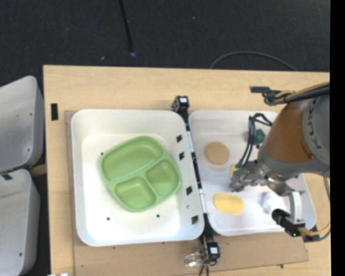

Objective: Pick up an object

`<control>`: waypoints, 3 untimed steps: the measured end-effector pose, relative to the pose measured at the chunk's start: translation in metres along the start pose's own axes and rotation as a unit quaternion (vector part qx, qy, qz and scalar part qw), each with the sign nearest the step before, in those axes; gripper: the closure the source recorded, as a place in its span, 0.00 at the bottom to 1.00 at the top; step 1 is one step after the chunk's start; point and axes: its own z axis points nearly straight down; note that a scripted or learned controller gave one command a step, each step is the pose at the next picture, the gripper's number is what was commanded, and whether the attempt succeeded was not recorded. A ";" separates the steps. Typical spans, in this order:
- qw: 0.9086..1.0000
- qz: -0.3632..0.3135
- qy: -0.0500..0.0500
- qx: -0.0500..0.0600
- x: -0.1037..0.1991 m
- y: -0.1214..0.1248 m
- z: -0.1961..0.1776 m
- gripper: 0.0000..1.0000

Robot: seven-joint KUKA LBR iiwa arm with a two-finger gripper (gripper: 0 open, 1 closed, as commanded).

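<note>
Two shallow white plastic bins sit side by side on a pale wooden tabletop [57, 91]. The left bin [86, 223] holds one thing, a light green plastic plate with three compartments [140, 173], lying flat near its middle. The right bin [218, 122] holds two loose things: one flat, round tan disc [217, 153] toward its far left part, and one yellow, rounded oblong lump [228, 203] near its front left part, well apart from the disc. The one grey and orange arm [290, 137] reaches over the right bin, and its gripper [240, 181] hangs between the disc and the lump, just above the lump; whether it is wide or narrow cannot be told, and nothing is seen held in it. Beyond the tabletop lies dark carpeted floor [161, 22] with one thin black cable [125, 22] across it, and two pale grey panels [11, 125] stand at the left.
</note>
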 end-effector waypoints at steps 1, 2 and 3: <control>1.000 -0.009 -0.001 -0.002 -0.001 0.010 -0.048 1.00; 1.000 -0.008 -0.001 -0.003 0.008 0.013 -0.099 1.00; 1.000 -0.008 -0.001 -0.002 0.007 0.015 -0.138 1.00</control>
